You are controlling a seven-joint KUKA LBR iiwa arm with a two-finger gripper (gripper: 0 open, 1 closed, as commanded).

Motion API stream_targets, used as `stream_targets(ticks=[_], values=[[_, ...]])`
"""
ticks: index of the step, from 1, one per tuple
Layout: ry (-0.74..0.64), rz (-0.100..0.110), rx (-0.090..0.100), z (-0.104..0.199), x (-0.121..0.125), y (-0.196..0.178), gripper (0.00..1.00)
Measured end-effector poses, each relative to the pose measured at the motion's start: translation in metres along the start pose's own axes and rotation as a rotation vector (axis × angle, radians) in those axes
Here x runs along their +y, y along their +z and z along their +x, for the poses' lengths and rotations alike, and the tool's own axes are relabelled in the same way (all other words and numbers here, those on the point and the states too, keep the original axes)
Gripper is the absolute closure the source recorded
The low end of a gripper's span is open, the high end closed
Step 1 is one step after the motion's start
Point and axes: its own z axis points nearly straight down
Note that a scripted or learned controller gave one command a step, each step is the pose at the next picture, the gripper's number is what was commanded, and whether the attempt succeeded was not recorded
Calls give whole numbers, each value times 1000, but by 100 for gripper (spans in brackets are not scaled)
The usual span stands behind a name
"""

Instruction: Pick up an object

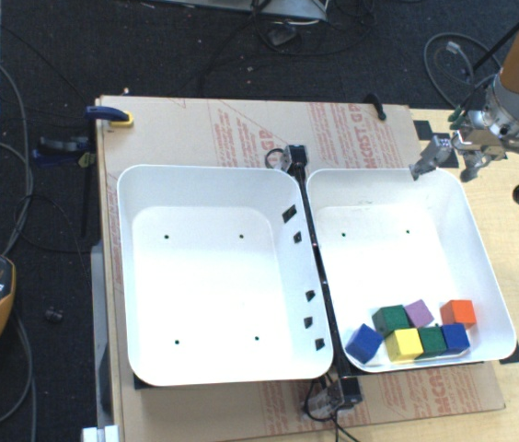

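Observation:
Several small cubes lie clustered in the near right corner of the right bin (384,247): a blue cube (363,343), a dark green cube (391,319), a purple cube (419,313), an orange cube (459,313), a yellow cube (405,343), another green cube (432,340) and another blue cube (455,338). My gripper (447,166) hangs over the far right corner of that bin, well away from the cubes. Its fingers (424,163) are spread apart, with nothing between them.
The left bin (204,274) sits beside the right one, with black clips along the shared rim (311,247). A blue and yellow clamp (109,115) grips the board's far left corner. Cables lie on the dark floor beyond.

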Motion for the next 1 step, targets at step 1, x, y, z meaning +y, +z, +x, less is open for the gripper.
stream_targets(ticks=[1], values=[[0,11,3,8,14,161,0]])
